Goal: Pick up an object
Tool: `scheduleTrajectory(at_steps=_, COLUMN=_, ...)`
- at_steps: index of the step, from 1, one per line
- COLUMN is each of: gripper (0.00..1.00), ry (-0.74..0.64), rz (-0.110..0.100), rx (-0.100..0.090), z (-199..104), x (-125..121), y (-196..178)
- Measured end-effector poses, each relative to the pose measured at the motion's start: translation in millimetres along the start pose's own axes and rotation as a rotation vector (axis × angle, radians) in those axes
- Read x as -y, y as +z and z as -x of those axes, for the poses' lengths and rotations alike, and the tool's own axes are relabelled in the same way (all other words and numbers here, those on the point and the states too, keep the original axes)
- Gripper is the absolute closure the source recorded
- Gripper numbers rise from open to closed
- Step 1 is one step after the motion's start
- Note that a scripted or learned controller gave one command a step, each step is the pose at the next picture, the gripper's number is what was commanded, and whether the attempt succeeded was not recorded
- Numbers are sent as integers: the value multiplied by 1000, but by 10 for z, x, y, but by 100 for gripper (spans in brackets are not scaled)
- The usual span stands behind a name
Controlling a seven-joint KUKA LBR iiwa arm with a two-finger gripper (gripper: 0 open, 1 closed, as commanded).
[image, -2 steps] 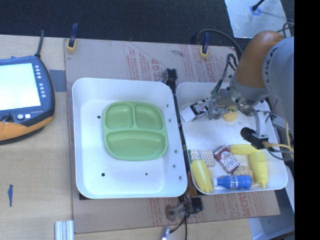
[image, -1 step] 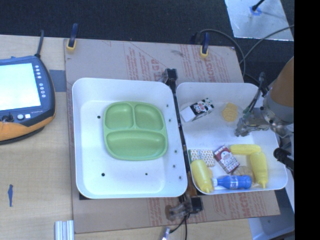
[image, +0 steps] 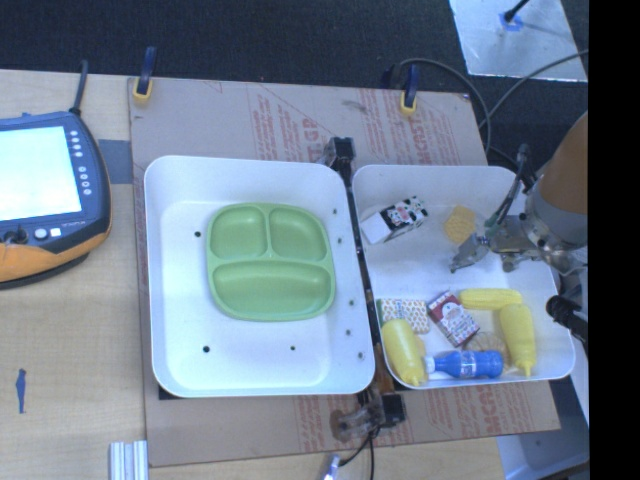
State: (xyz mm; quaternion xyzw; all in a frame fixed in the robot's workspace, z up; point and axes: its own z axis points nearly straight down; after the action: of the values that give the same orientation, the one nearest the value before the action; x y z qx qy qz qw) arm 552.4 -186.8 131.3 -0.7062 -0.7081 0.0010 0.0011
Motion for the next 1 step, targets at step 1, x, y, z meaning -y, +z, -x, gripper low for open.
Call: scheduleTrajectory(at_steps=1, gripper=0, ry=0, rz=1, rx=-1, z=-3, x=-847, y=397)
